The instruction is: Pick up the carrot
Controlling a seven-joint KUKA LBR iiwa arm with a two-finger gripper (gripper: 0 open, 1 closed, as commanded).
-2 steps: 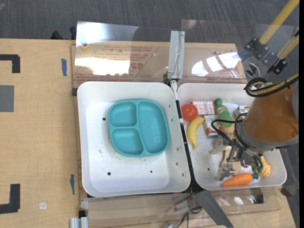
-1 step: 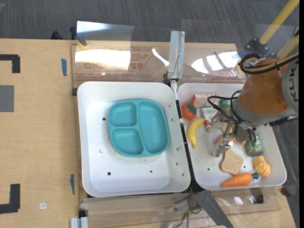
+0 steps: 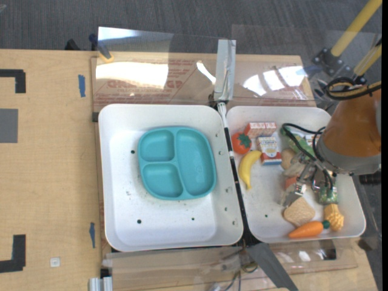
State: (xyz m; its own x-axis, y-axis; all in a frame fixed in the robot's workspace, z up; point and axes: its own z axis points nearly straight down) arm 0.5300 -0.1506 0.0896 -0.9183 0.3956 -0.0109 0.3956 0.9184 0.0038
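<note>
The orange carrot point(image 3: 306, 229) with a green stem end lies flat near the front edge of the right bin point(image 3: 267, 223). My gripper point(image 3: 301, 187) hangs over that bin's middle right, a little behind the carrot and apart from it. It is above a tan slice of bread point(image 3: 299, 211). The grey arm with its orange band point(image 3: 354, 132) reaches in from the right and hides part of the bin behind it.
A yellow corn cob point(image 3: 333, 217) lies right beside the carrot. A banana point(image 3: 247, 167), a tomato point(image 3: 242, 142) and two small cartons point(image 3: 267, 139) sit in the right bin's left half. The left bin point(image 3: 121, 217) holds a teal divided plate point(image 3: 177, 162).
</note>
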